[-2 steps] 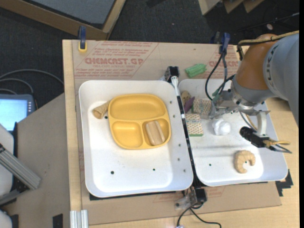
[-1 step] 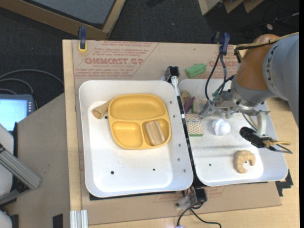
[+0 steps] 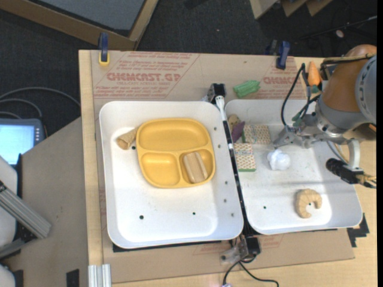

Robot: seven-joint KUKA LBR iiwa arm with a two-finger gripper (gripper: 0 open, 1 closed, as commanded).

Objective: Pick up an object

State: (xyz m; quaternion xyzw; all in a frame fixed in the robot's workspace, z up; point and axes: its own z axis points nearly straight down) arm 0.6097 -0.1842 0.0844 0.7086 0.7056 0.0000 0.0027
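We see our tool (image 3: 294, 137) low over the back of the right bin (image 3: 335, 220), but we cannot tell how it stands or whether it has hold of anything. A white crumpled ball (image 3: 279, 159) lies just beside it, and a tan croissant (image 3: 307, 202) sits nearer the front. In the left bin (image 3: 161, 226), a yellow divided tray (image 3: 175, 151) holds a bread piece (image 3: 194, 166).

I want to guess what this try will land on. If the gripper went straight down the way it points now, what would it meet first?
Probably the white crumpled ball, which lies just below the gripper in the right bin. Depth is hard to judge from this slant, so it may instead touch bare bin floor beside it.
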